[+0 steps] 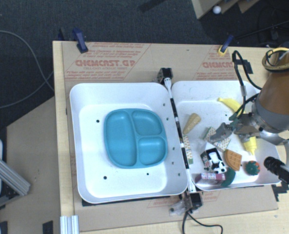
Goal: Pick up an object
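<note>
My gripper (224, 130) reaches in from the right and hovers low over the middle of the right bin (202, 92). Just beneath and beside it lies a speckled grey-and-tan piece (220, 140). To its left is a tan wedge (192, 123), and behind it a yellow banana (230, 104). Toward the front lie a black-and-white cow toy (213, 161), an orange waffle piece (233, 160), a green-and-red ball (252, 167) and a pink-and-green item (213, 177). A yellow object (250, 145) sits partly under the wrist.
The left bin (86, 130) holds a blue divided plate (134, 137). A black-and-white strip (176, 126) runs along the seam between the bins. The arm's orange band (280, 99) and cables (240, 77) hang over the right bin's right side.
</note>
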Controlling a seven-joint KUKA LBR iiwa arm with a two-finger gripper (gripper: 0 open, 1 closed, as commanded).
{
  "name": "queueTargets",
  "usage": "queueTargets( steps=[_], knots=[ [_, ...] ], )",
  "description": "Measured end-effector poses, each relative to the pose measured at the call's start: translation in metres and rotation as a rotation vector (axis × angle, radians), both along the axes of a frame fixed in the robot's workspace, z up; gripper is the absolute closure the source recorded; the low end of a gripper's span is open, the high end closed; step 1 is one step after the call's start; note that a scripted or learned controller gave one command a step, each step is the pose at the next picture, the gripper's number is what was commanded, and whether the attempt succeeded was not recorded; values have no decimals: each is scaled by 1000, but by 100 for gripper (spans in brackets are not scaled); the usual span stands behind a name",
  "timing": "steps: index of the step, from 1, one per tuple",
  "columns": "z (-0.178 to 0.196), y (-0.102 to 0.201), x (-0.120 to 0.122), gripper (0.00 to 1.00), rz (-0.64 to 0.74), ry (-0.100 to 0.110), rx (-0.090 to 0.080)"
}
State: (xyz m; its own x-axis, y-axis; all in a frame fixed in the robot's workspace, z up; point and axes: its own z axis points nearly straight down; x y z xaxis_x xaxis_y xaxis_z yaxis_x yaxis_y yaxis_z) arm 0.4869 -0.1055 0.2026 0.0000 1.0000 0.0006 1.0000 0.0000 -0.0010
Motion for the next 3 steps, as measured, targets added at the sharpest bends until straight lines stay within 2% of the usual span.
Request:
queueTargets(
  steps=[1, 2, 3],
  knots=[
    [-118, 11, 3, 0, -2, -2, -2],
    [-107, 12, 4, 100, -1, -6, -2],
    [-18, 68, 41, 100, 2, -2, 0]
  ],
)
